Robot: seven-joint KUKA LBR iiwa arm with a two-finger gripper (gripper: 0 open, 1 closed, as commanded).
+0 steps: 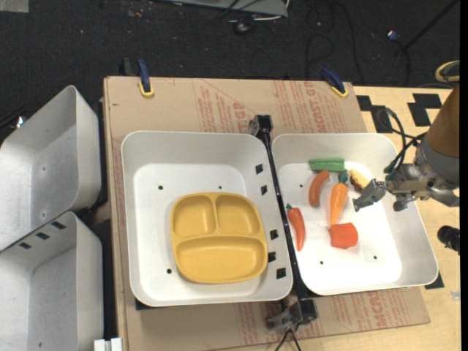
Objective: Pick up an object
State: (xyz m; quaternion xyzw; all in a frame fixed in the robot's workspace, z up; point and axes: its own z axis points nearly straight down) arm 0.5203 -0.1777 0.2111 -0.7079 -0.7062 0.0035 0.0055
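The right bin (409, 265) holds several toy foods: a green piece (327, 165), an orange sausage (316, 187), a carrot (337, 202), a red chili (297, 227), a red-orange block (344, 235) and a small yellow-and-white piece (359, 176). My gripper (384, 198) hovers over the right half of this bin, just right of the carrot and below the yellow-and-white piece. Its fingers are spread open with nothing between them.
The left bin (146, 196) holds a yellow divided plate (218, 238). A black divider (276, 203) runs between the bins. The arm comes in over the right bin's right rim. White containers (44, 196) stand off the bench at the left.
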